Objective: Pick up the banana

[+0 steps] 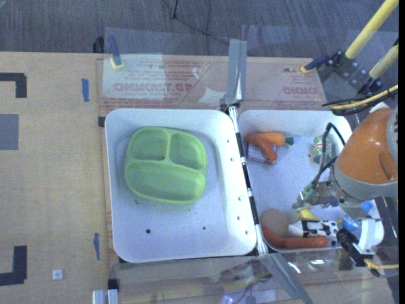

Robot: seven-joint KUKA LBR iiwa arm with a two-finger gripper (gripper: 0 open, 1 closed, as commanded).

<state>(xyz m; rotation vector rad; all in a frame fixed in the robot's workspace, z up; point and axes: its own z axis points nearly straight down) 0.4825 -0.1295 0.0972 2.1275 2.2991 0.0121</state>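
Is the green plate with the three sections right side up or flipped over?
Right side up. The green three-section plastic plate lies flat in the left white bin, and its hollow sections and raised dividers face up. I see nothing in them.

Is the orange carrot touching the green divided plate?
Apart. The camera view shows the orange carrot in the right bin, the green divided plate in the left, rims between.

You're looking down from one fixed camera above the bench point(50, 170), tilted at a slant, far edge at top where floor shows. Both white bins fit in frame: left bin point(120, 233) centre, right bin point(253, 122) toward the right side, partly covered by the arm point(370, 157) coming in from the right. Mid-range, no close-up.
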